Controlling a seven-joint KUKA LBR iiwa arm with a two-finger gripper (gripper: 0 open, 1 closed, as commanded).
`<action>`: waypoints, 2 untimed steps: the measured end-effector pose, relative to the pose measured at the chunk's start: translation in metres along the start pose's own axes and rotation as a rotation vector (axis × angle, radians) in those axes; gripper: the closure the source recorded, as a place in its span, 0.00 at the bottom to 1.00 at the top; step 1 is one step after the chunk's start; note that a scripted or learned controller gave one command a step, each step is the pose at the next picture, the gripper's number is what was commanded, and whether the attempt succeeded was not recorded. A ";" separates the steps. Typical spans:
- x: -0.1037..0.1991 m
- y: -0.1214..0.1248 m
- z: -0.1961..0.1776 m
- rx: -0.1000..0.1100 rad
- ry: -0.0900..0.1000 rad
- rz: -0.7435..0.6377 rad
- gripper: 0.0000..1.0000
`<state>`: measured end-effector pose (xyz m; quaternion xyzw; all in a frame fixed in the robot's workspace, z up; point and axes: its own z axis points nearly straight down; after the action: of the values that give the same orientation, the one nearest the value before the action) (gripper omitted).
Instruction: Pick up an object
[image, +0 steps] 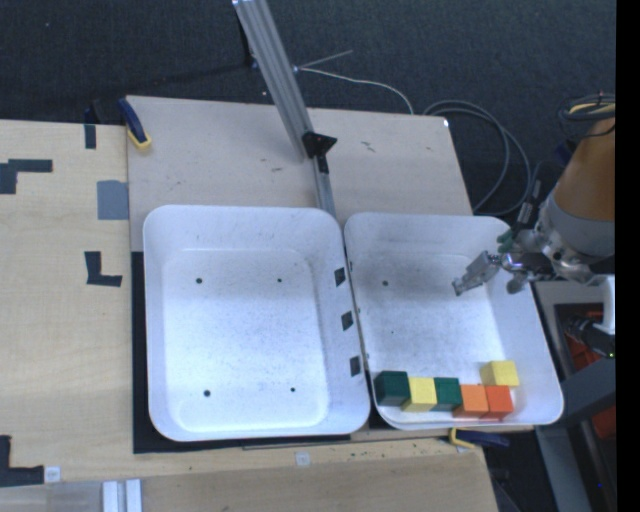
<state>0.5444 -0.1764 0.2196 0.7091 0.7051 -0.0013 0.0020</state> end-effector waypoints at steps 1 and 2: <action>0.063 0.013 0.096 0.010 0.008 -0.011 0.00; 0.061 0.014 0.082 0.004 0.005 -0.009 1.00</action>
<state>0.5585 -0.1162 0.1374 0.7059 0.7083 -0.0009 -0.0013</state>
